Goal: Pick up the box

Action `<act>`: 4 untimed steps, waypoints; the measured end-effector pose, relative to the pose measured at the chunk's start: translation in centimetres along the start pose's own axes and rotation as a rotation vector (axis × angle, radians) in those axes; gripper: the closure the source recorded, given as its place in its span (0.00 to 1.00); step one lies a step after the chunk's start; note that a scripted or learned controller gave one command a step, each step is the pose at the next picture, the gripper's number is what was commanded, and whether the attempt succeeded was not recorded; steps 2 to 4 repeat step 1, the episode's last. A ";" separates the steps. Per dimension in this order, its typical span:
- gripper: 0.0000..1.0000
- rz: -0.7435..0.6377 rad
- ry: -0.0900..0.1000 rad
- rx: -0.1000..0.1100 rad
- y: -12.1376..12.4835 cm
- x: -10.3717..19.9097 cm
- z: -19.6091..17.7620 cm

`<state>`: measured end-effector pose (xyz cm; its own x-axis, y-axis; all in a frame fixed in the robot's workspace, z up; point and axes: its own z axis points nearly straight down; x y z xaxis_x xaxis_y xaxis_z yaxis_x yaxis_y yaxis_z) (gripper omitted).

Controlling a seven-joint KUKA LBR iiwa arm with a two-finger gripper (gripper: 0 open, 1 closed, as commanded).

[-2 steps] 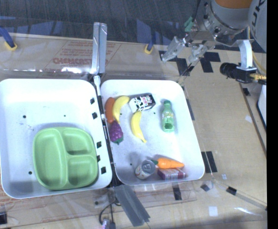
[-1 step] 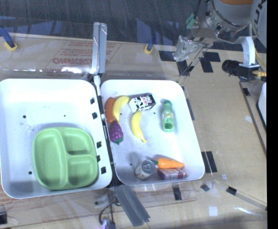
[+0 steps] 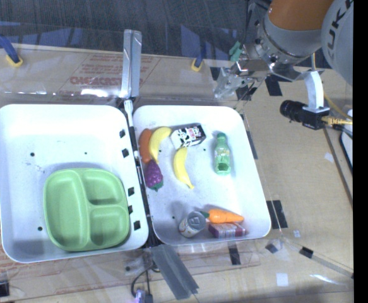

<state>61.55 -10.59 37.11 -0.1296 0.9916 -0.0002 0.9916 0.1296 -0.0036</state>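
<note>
Grey-and-orange arm hangs past the right bin (image 3: 257, 169), gripper (image 3: 229, 81) above its far rim, can't tell the jaws. Inside: two bananas (image 3: 182, 167), one box (image 3: 189, 135), one carrot (image 3: 225, 217)

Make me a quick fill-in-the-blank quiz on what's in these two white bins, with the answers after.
1. The green divided plastic tray lies in the ____ white bin.
2. The small black-and-white patterned box lies beside two yellow ____.
3. The orange carrot rests in the right white bin beside a silver ____.
4. The green plastic bottle lies to the box's ____.

Answers: left; bananas; can; right
</note>
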 end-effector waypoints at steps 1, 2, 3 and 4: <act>0.00 0.000 0.000 0.000 0.0 0.0 0.0; 0.00 0.000 0.000 0.000 0.0 0.0 0.0; 0.00 0.000 0.000 0.000 0.0 0.0 0.0; 0.00 0.000 0.000 0.000 0.0 0.0 0.0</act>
